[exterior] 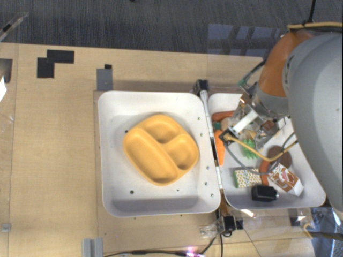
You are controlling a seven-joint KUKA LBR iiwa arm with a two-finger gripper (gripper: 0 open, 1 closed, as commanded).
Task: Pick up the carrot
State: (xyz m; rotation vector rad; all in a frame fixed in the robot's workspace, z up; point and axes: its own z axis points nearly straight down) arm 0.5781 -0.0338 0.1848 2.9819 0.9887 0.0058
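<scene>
Because the carrot (219, 146) lies jammed against the left wall of the right bin (316, 197) at mid-frame, my gripper (231, 133) — just beside it among clutter — could scrape that wall or snag the green toy (248, 151); whether I'm open or closed, I cannot tell.

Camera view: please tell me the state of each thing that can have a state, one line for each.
Yellow divided tray: upright, lies alone in the left bin.
Carrot: lies by the right bin's left wall, not lifted.
Gripper: low over the right bin, above the clutter.
Black box: lies flat.
</scene>
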